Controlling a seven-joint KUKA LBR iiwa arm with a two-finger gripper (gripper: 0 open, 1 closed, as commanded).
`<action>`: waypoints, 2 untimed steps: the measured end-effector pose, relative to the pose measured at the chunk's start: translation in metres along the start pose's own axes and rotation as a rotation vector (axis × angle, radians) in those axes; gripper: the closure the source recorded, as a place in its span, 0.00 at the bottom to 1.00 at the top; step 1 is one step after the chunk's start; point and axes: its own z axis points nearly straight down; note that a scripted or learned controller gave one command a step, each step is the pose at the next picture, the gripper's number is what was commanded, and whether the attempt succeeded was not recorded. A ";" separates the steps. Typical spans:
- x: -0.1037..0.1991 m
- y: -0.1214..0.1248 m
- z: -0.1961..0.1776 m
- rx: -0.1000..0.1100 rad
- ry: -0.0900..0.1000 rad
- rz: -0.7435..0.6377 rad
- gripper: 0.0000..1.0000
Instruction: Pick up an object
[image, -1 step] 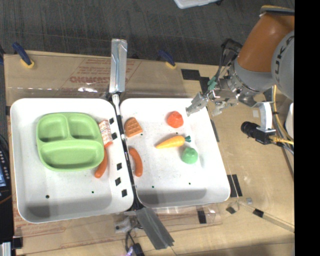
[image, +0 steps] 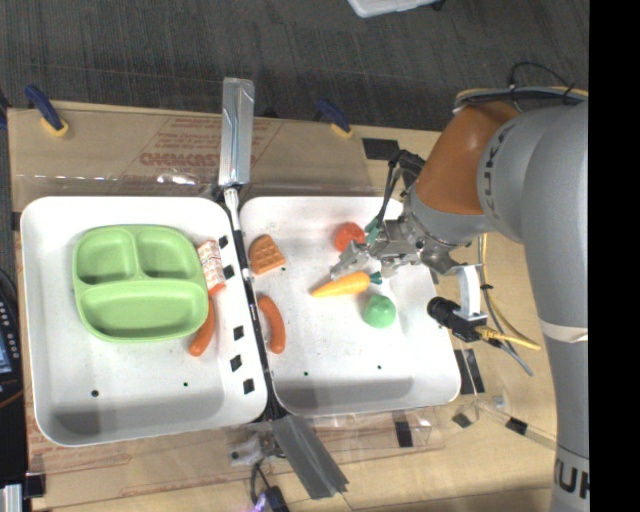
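Far left of the pincer (image: 362, 262), a green tray (image: 138, 282) lies in the left bin (image: 50, 400), with a small packet (image: 210, 263) and a sausage (image: 203, 335) at the tray's right edge. In the right bin (image: 420, 380), a waffle (image: 265, 254) and another sausage (image: 272, 322) lie nearer. A carrot (image: 341, 285) sits just below the pincer, a tomato (image: 348, 236) above it, and a green pear (image: 379, 310) lower right. I cannot tell whether the pincer is spread or pressed together.

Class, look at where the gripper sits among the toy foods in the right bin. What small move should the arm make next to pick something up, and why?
Probably a short descent onto the orange carrot. The gripper sits right at the carrot's thick end in the right bin, with nothing seen between its fingers. The carrot is the nearest item; the green pear and the red tomato lie to either side.
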 end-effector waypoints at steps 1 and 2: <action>-0.024 0.019 0.058 -0.028 -0.007 -0.167 0.00; -0.038 0.010 0.059 -0.021 -0.007 -0.400 0.00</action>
